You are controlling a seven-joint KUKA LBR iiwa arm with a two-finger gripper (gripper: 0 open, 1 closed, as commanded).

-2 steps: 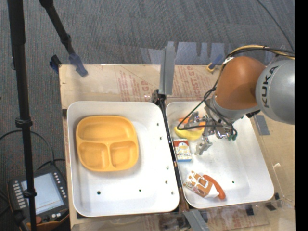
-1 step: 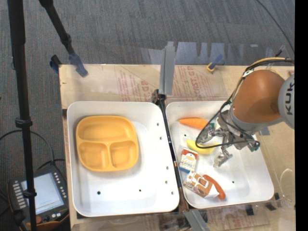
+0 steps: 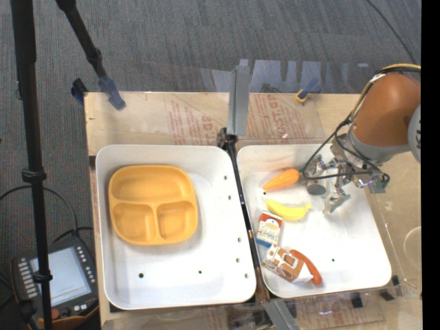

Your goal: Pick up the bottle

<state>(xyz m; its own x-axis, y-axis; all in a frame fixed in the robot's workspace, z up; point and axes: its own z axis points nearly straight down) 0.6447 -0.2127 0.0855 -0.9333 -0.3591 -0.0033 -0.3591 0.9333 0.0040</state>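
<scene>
The claw (image 3: 328, 184) hangs over the back part of the right bin (image 3: 357, 253). It is a tangle of grey metal and wires, so I cannot tell if it is open or closed. Nothing can be seen held in it.

The bottle (image 3: 285, 263) is hard to make out. The thing most like it is brown and white and lies on its side near the front of the right bin. It is well apart from the claw, toward the front and a bit to the left in the picture. A red-orange curved thing (image 3: 311, 268) touches it, and I cannot tell if they are one piece.

A small grey round thing (image 3: 315, 190) sits just beside the claw. I cannot tell what it is.

There are two bins. The left bin (image 3: 172, 280) holds one yellow plate (image 3: 153, 203) with three parts. The right bin holds one carrot (image 3: 282, 179), one banana (image 3: 289, 210), one small box (image 3: 269, 229) and the one bottle.
</scene>
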